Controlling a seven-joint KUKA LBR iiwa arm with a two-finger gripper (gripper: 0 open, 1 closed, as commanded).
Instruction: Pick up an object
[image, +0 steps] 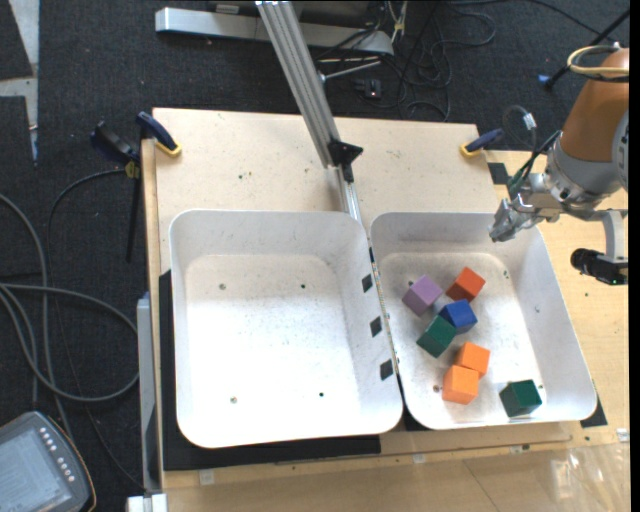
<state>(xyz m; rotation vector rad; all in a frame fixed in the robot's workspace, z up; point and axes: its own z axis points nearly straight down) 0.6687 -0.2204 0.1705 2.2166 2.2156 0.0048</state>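
Observation:
Several small blocks lie in the right bin (560, 330): a purple block (422, 294), a red-orange block (465, 284), a blue block (460, 315), a dark green block (436, 336), two orange blocks (474, 357) (461, 384) and another green block (520, 397) near the front right corner. My gripper (503, 228) hangs over the bin's back right corner, up and to the right of the red-orange block. I see nothing between its tips.
The left bin (190, 300) sits beside the right one, their walls meeting at the middle. A slanted metal pole (305, 80) crosses the back of the bench. Clamps (160, 135) (480, 142) hold the board's rear corners.

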